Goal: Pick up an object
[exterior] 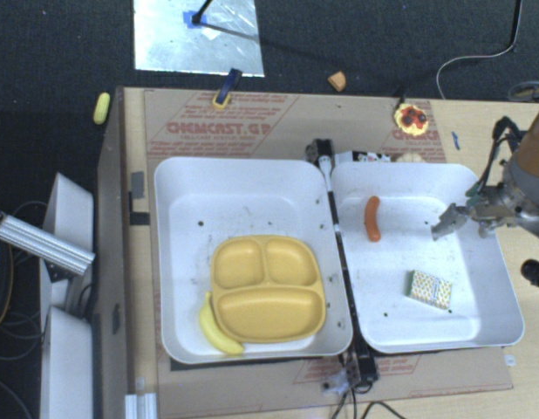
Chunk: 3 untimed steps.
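In the right bin [487, 321] lie an orange sausage-shaped toy [372, 218] near the divider and a small patterned block [430, 289] toward the front. My gripper [466, 224] hangs over the right bin's right half, right of the orange toy and above-right of the block in the view. It is open, with nothing between its fingers; one grey finger [446, 223] points left and down. The left bin [178, 234] holds a yellow divided plate [268, 288] with a yellow banana [216, 330] against its front-left edge.
The arm [527, 177] comes in over the right bin's right rim. A black divider [335, 234] runs between the bins. Small items lie on the cardboard behind the bins: a red-and-yellow toy [412, 118], a blue-yellow clip [226, 87], a tan piece [337, 80].
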Tool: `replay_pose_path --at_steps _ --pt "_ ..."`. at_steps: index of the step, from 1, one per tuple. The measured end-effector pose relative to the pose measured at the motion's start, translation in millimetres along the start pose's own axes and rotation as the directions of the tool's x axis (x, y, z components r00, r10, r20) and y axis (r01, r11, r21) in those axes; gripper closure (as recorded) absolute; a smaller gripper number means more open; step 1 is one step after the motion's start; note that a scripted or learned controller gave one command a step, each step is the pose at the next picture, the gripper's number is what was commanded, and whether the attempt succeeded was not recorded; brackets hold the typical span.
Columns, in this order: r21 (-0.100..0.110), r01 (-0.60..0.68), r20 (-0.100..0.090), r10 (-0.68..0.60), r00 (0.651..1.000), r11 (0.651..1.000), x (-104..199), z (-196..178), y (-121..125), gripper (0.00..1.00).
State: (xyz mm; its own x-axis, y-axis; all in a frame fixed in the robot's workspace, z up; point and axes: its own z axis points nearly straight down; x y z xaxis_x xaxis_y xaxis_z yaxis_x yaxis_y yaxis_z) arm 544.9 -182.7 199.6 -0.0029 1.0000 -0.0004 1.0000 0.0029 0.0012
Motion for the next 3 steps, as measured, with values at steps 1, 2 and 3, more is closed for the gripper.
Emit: replay_pose_path --at_steps 1,2,3 --pt "0.000 0.001 -0.001 -0.001 1.000 1.000 34.8 52.8 39.4 0.00" --pt "0.000 0.001 -0.001 -0.001 1.000 1.000 85.5 115.8 70.8 0.00" --pt "-0.003 0.003 -0.001 -0.003 1.000 1.000 85.1 104.5 72.0 1.00"
